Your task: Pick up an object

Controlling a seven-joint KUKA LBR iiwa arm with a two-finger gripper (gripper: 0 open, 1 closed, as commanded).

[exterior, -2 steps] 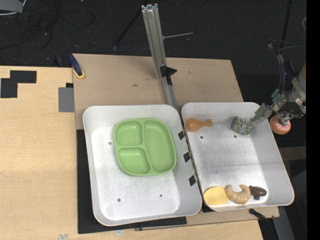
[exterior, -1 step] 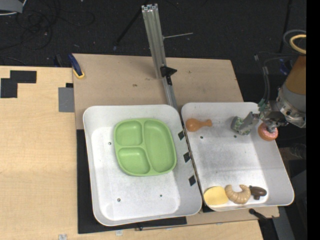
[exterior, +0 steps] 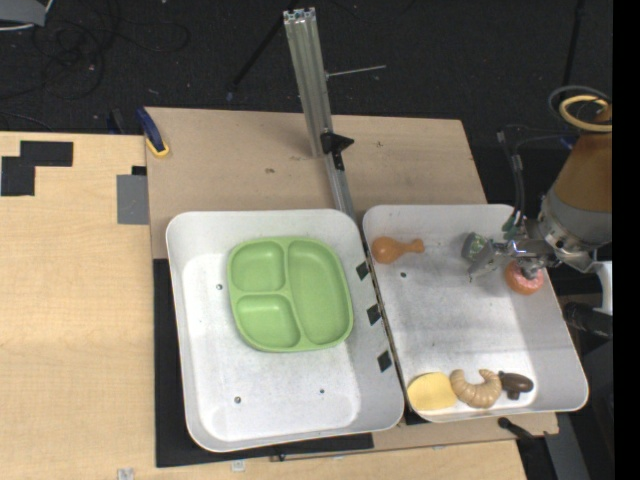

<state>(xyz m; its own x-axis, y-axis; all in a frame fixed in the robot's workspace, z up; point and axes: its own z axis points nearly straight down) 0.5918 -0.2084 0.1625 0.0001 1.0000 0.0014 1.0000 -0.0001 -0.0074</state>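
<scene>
Reaching in from 3 o'clock, gripper (exterior: 497, 253) low in right bin (exterior: 450, 338) | fingers blurred, cannot tell their state | pink ball (exterior: 526, 279) part hidden at 3 o'clock rim | orange toy (exterior: 395, 250) 11 o'clock | yellow piece (exterior: 432, 393), tan toy (exterior: 478, 387) 6 o'clock | green tray (exterior: 290, 294) in left bin (exterior: 270, 398)

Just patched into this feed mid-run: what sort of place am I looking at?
Most likely a robotics lab grasping bench, not a home or shop. Two shallow white bins sit side by side on plywood, a grey arm's gripper reaches into the right one, and an aluminium post stands behind, with cables on the dark floor.
</scene>
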